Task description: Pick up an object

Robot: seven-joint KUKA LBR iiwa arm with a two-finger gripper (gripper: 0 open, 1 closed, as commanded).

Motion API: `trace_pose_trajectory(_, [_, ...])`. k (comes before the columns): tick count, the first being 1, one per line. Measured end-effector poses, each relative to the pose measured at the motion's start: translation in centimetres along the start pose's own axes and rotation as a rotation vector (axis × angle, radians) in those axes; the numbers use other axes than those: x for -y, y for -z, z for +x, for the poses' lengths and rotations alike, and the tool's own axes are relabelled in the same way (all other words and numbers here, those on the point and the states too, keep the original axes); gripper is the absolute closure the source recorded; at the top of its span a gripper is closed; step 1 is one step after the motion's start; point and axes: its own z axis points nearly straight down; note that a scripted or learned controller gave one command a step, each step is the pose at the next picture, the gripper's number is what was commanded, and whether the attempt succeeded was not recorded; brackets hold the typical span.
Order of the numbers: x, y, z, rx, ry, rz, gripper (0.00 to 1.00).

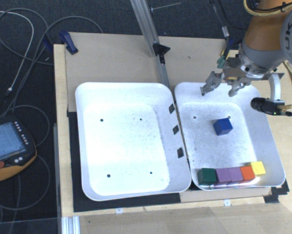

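A blue cube (pixel 223 126) lies near the middle of the right bin (pixel 196 140). Along that bin's front wall sits a row of blocks: green (pixel 207 175), purple (pixel 228 174), orange (pixel 247 172) and yellow (pixel 258 168). My gripper (pixel 223 87) hangs over the back rim of the right bin, above and behind the blue cube. Its two fingers are spread apart, open, with nothing between them.
The left bin (pixel 89 130) lies beside the right one. A slanted metal pole (pixel 145 21) rises behind the bins. A teach pendant (pixel 9 145) and cables lie on the floor at left. A black cylinder (pixel 263 105) sticks out by the right bin's rim.
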Motion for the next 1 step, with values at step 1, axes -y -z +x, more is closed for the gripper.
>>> trace_pose_trajectory(1, [2.24, -5.90, -5.16, 0.001, -0.005, 0.005, 0.00])
